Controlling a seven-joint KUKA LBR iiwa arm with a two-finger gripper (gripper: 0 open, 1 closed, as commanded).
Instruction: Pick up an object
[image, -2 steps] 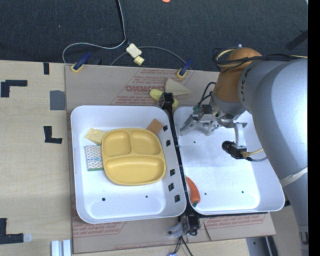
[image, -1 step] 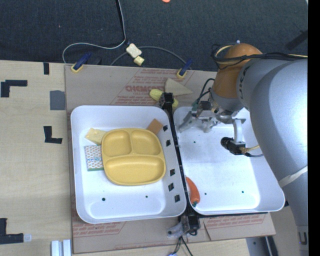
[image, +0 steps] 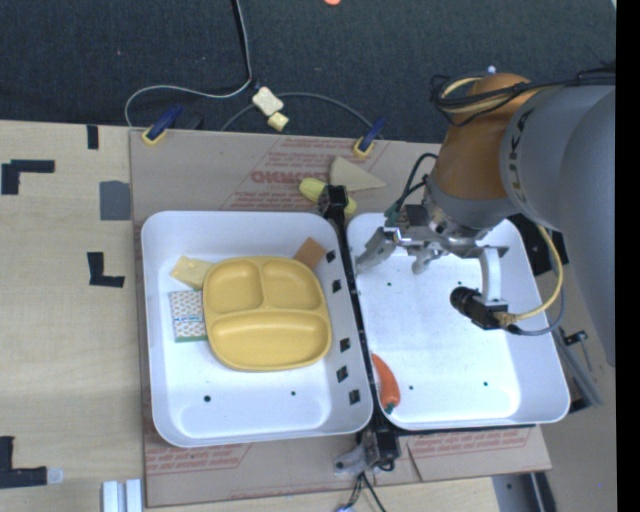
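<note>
My gripper (image: 400, 256) hangs over the back left part of the right bin (image: 470, 390), open, with nothing between its fingers. An orange carrot-like object (image: 386, 381) lies against that bin's left wall near the front, well away from the gripper. In the left bin (image: 170, 400) a yellow divided plate (image: 268, 312) lies flat in the middle. Next to the plate's left side are a patterned sponge (image: 186, 315) and a pale yellow piece (image: 188, 268). A small brown piece (image: 312, 252) sits at the plate's back right.
The grey arm (image: 560, 170) with its orange band covers the right bin's back right corner. A black connector with a yellow cable (image: 478, 306) hangs over that bin. Behind the bins lie a yellow object (image: 313, 187) and a tan wedge (image: 358, 176).
</note>
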